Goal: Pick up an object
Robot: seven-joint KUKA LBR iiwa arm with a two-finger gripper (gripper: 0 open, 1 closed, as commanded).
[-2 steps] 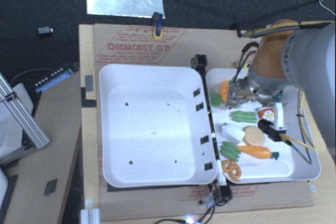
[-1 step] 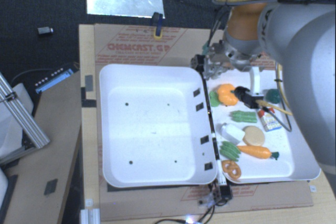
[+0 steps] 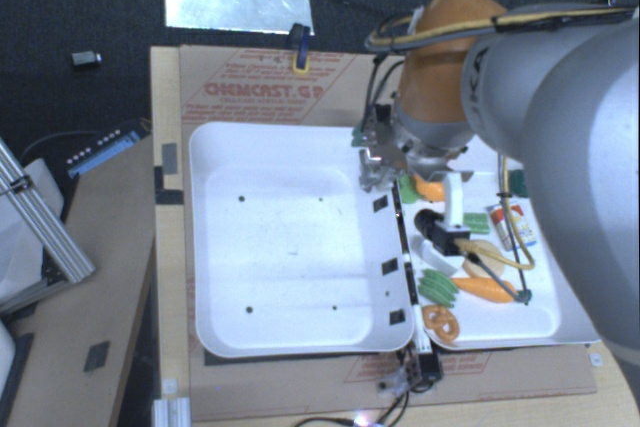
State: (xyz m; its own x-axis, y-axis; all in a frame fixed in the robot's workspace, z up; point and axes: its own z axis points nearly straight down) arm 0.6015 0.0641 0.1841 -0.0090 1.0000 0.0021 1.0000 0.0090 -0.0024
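Two shallow white plastic bins [image 3: 290, 245] side by side on table. Hand [image 3: 378, 165] hovers over divider, at right bin's upper left corner; grip state cannot tell. Nearest target: orange carrot-shaped toy [image 3: 430, 188], just right of hand, lying across. One brown pretzel [image 3: 440, 322], one green pod-like piece [image 3: 438, 287] nearer camera.

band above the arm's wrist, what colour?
Orange band, clearest in the camera view.

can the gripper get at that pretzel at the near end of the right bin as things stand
Probably yes. The pretzel lies uncovered in the near corner of the right bin, with only the green piece close beside it. The gripper is at the bin's far end, with open space above the pretzel.
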